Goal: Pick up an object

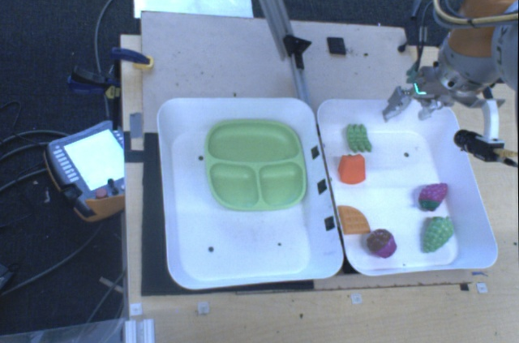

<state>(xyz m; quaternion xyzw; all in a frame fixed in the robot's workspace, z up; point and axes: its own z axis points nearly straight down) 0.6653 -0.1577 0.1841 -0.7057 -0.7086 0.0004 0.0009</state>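
Lowest in the frame, in the right bin (466,171), sit a dark purple berry (381,242), a green grape bunch (436,233) and an orange wedge (352,218). Above them lie a purple grape bunch (433,196), an orange block (352,169) and a green leafy piece (358,138). The gripper (412,104) hangs over the bin's upper right rim, fingers spread apart, holding nothing. The leafy piece lies nearest it, down and to its left, apart. A green divided plate (256,164) fills the left bin (182,195) on the desk (211,49).
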